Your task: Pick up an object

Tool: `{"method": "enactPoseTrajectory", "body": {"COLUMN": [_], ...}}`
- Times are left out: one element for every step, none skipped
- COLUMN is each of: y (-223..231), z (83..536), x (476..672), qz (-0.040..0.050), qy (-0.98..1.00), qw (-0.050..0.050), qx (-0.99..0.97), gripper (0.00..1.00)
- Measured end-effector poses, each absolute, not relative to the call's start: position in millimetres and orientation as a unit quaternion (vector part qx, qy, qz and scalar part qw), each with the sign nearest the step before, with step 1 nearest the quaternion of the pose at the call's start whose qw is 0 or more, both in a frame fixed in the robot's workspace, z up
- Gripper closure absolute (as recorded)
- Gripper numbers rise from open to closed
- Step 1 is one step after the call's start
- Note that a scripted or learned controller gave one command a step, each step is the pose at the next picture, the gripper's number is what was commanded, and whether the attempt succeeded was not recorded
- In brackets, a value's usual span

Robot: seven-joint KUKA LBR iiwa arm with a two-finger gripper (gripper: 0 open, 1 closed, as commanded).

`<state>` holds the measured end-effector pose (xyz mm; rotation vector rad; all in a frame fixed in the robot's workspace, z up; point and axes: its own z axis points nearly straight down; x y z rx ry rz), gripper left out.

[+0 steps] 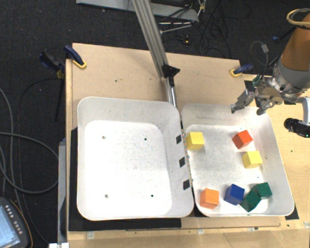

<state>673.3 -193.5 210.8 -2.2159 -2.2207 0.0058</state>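
White bins sit side by side on the worktop (121,72). Seen from above, the right bin (217,119) holds 7 blocks: 2 yellow (195,140) (252,159), 1 red (242,139), 1 orange (209,198), 1 blue (234,194) and 2 green (264,190) (251,200). The gripper (247,105) hangs over that bin's far right corner, its fingers (239,104) spread, pinching nothing.
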Motion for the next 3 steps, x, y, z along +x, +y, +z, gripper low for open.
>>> {"method": "enactPoseTrajectory", "body": {"y": [-202, -200, -200], "z": [154, 100, 115], "x": [676.7, 675.8, 678.3], "qz": [0.0019, 0.0015, -0.0005], "qy": [-0.707, -0.708, -0.709], "qw": [0.002, 0.002, -0.002], "qx": [-0.707, -0.706, -0.705], "gripper": [0.0, 0.0, 1.0]}}
